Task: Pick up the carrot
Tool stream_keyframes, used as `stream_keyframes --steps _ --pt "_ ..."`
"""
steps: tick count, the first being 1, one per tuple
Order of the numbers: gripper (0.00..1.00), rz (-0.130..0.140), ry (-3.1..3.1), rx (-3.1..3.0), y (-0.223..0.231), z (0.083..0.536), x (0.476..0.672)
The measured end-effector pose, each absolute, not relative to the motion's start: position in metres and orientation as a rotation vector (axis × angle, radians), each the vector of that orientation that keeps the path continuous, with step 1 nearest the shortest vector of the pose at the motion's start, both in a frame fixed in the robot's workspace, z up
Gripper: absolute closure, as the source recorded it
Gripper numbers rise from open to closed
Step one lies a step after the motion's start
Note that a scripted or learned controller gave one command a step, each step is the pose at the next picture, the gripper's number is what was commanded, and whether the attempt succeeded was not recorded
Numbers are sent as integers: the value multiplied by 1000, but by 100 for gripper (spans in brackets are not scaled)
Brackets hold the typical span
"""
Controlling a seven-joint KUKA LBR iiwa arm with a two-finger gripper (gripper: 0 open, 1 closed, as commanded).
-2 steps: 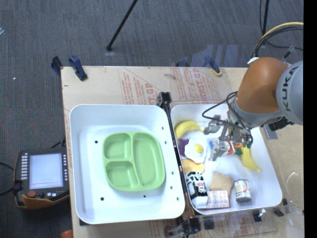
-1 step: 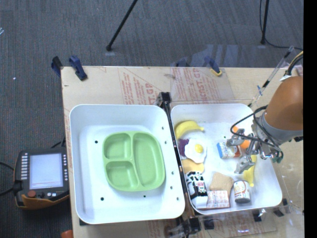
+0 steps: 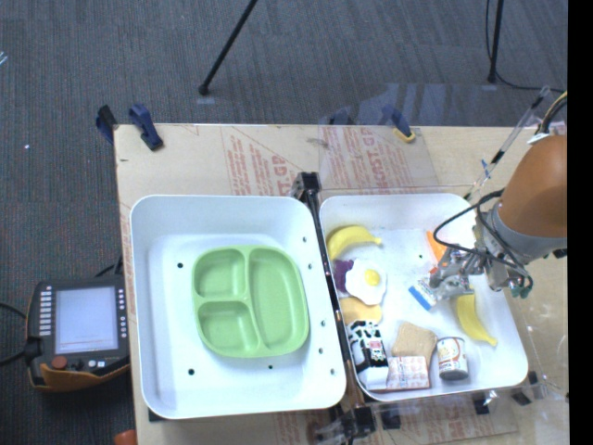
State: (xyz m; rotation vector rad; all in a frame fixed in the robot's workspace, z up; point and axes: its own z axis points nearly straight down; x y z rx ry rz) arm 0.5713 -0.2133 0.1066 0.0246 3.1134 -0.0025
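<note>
- Against the right bin's (image 3: pixel 482 202) far right side, the carrot (image 3: pixel 433 246) is seen as a small orange sliver, partly hidden by the black cable and the gripper's body.
- Near it, inside the same bin, two bananas (image 3: pixel 352 240) (image 3: pixel 474 319), a fried egg (image 3: pixel 368 284), a slice of bread (image 3: pixel 414 340), a small can (image 3: pixel 451 358) and a blue piece (image 3: pixel 422 297) are scattered.
- A green divided tray (image 3: pixel 250 301) is held by the left bin (image 3: pixel 153 248).
- Both bins are borne by a cardboard-covered bench (image 3: pixel 232 160) over dark carpet; a handheld pendant (image 3: pixel 79 327) lies at the left.
- The arm (image 3: pixel 537 197) is reached in from the right, the gripper (image 3: pixel 451 276) lowered just beside the carrot.
- Whether the fingers are spread or pressed together cannot be told.
</note>
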Motion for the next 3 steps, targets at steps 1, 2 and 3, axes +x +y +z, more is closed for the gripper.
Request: stream_keyframes --steps 1,2,3 --pt "100 4 3088 535 -133 212 544" --pt "100 4 3091 533 -133 220 545" --pt "100 2 3094 519 -141 250 576"
